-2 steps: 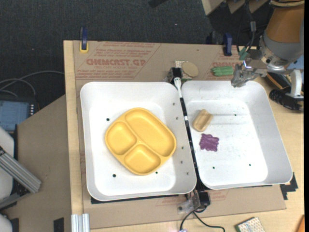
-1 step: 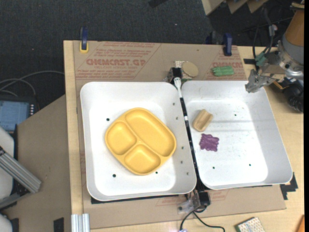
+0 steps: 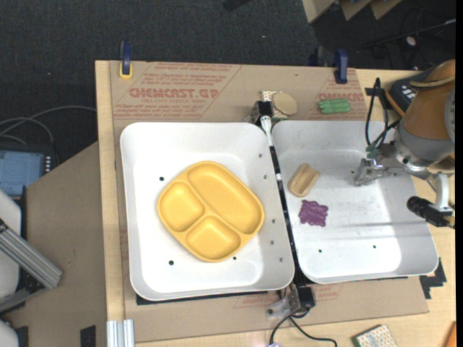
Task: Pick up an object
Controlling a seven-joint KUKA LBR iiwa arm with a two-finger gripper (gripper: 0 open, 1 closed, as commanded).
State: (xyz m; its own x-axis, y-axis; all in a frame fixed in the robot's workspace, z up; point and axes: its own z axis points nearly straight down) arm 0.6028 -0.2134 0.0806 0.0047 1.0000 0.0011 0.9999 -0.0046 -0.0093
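1. We cannot tell how the jaws stand: the gripper [image 3: 366, 169] is small and partly masked by its own wrist and cable, and we see nothing held in it.
2. Our landmark is the right-hand shallow white plastic bin [image 3: 405, 262]. The gripper hangs over its upper right part, on the grey arm with the orange band [image 3: 427, 114] that reaches in from the right.
3. Two candidates lie near that bin's left wall: a tan, rounded, bread-like block [image 3: 303, 180] towards the upper left, and a purple, knobbly cluster like a toy bunch of grapes [image 3: 313, 212] just below it, the two apart.
4. We judge both to be light. The tan block looks smooth and possibly soft, so we would close across its narrow width near the middle. The purple cluster looks bumpy and flat-lying; we expect the pads could slip between lobes, so take it across its widest part.
5. Left of that bin, the other white bin [image 3: 137, 194] holds a yellow three-compartment plastic plate [image 3: 210, 210], broad and shallow, which we judge awkward for two fingers except at its rim.
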